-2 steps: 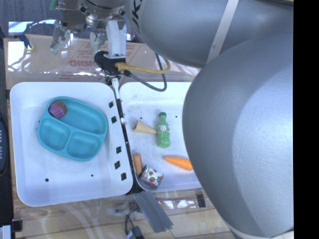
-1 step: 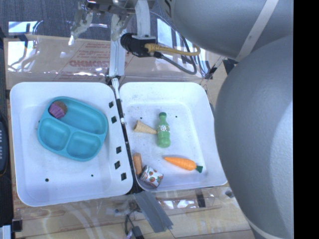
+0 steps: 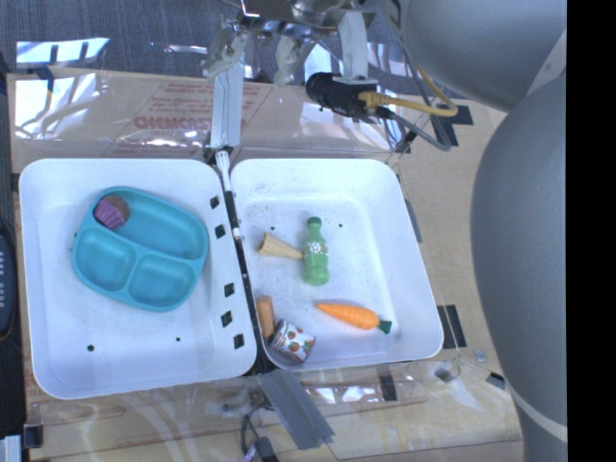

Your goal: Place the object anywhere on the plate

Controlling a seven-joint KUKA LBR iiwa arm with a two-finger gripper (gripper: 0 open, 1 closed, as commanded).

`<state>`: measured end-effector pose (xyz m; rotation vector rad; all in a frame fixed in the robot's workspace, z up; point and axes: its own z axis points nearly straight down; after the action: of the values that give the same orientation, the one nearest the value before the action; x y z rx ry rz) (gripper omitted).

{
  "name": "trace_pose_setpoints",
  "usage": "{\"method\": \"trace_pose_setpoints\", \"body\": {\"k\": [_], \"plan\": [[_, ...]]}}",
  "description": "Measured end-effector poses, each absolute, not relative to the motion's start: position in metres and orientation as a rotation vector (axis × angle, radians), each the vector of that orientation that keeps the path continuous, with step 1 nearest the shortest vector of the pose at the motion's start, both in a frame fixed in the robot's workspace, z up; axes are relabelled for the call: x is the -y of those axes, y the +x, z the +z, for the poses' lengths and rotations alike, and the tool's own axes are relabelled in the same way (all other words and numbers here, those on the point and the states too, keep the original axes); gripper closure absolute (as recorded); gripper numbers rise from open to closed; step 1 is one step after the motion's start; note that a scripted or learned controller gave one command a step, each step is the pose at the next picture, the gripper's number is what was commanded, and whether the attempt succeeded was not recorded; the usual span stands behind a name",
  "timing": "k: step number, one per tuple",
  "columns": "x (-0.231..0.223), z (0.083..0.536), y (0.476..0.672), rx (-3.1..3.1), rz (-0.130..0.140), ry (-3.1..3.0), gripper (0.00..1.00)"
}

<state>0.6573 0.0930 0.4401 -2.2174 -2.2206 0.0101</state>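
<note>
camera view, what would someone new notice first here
Probably the bright blue divided plate in the left bin, with a small purple item in its upper-left compartment. Next, the toys scattered in the right bin: a green bottle near the middle, an orange carrot below it, and an ice cream cone beside the bottle. The grey arm looms at the right.

A blue plate [image 3: 144, 253] with 3 compartments lies flat in the left bin, tilted slightly in view. A small purple object [image 3: 113, 211] sits in its upper-left compartment, resting inside the rim; its exact kind is too small to tell.
</note>
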Motion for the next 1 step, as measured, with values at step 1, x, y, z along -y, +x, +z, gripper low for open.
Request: {"method": "trace_pose_setpoints", "body": {"k": [1], "plan": [[-0.1621,0.4397,0.6563,2.232,0.003,-2.206,0.0]]}}
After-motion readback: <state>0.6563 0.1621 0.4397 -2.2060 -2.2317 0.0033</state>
